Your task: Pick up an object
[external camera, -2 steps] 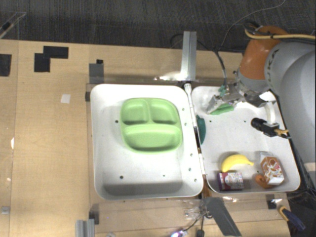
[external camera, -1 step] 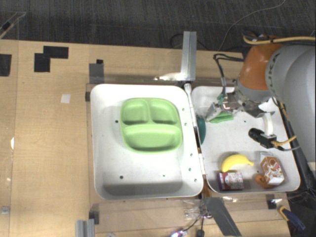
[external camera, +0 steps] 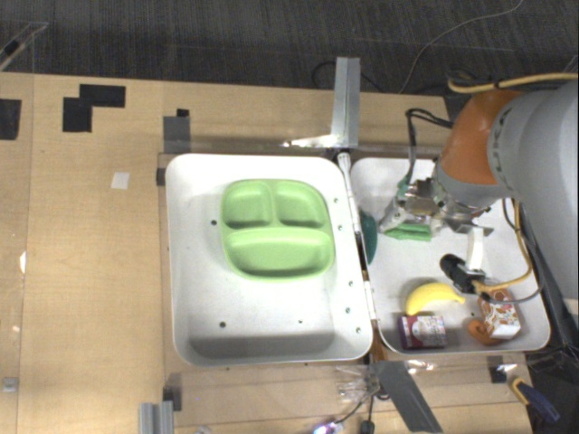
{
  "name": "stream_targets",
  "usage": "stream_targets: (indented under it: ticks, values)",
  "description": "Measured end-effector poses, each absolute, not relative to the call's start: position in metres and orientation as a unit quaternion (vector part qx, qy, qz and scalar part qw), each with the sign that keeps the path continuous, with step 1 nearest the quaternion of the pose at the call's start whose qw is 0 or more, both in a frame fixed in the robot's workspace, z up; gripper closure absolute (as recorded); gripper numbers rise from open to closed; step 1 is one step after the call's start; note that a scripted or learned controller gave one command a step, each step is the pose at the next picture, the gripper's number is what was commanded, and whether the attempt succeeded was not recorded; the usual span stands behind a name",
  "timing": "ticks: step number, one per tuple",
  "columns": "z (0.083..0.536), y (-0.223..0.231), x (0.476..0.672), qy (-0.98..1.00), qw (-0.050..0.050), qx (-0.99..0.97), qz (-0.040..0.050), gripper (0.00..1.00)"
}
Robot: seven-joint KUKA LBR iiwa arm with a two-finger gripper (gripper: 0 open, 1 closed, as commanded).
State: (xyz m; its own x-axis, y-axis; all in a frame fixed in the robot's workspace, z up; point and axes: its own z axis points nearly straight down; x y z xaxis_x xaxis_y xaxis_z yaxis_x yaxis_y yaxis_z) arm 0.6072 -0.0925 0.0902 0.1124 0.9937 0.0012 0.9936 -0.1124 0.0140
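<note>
Bench (external camera: 90, 287): pale wood-grain surface, carrying two shallow white bins side by side, both smooth and matte with rounded corners.

Left bin (external camera: 194, 319): holds one light green plate (external camera: 276, 227). The plate is glossy plastic, a rounded rectangle moulded into three compartments, two small ones at the far side and one long one at the near side. It lies flat in the far half of the bin.

Right bin (external camera: 398, 269): holds several items.
- A flat green piece (external camera: 409, 232) lies on the bin floor in the far half, just at the gripper's lower edge.
- A dark green rounded item (external camera: 368, 233) rests against the bin's left wall; only part of it is visible.
- A smooth, curved yellow banana (external camera: 432, 297) lies in the near half.
- A dark maroon packet (external camera: 422, 331), boxy with a pale label, sits just in front of the banana at the near wall.
- An orange-and-white carton (external camera: 496, 319) stands tilted in the near right corner.

Arm (external camera: 543, 161): grey casing with an orange band (external camera: 470, 147), reaching in from the right over the far part of the right bin, wrist angled down. The gripper (external camera: 418, 211), bare metal, is low over the green piece. Whether it is open, closed or gripping the piece cannot be told from this angle.
</note>
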Motion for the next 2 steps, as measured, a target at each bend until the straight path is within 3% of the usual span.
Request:
stream_targets:
  ticks: [2]
  values:
    - [0.092, -0.083, 0.558, 0.678, 0.007, 0.735, 0.0070, 0.00]
